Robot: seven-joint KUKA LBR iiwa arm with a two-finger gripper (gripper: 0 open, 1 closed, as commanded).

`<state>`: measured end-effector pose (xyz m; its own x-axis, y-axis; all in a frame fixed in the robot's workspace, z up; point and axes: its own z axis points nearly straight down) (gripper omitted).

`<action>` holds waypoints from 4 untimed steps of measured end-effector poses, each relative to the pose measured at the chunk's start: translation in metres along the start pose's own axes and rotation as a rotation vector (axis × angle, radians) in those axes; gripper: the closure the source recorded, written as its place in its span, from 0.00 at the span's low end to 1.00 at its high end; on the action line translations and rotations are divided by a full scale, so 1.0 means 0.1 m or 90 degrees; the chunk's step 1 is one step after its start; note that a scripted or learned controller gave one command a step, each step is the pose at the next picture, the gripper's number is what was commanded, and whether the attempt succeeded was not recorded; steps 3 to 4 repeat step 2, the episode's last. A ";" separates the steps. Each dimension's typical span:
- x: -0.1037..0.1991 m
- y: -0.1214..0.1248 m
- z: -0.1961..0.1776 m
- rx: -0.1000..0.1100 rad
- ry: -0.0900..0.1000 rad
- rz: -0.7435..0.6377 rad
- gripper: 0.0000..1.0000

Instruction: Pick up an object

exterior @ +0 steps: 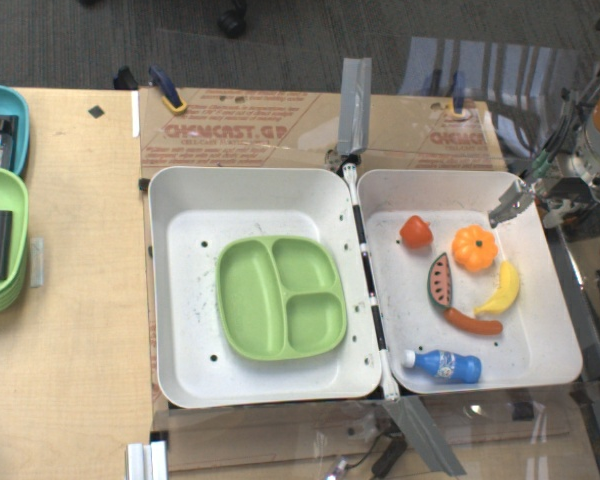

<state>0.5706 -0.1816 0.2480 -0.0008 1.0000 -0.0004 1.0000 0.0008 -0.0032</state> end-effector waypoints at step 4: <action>0.77 -0.46 0.59 0.001 0.000 0.036 1.00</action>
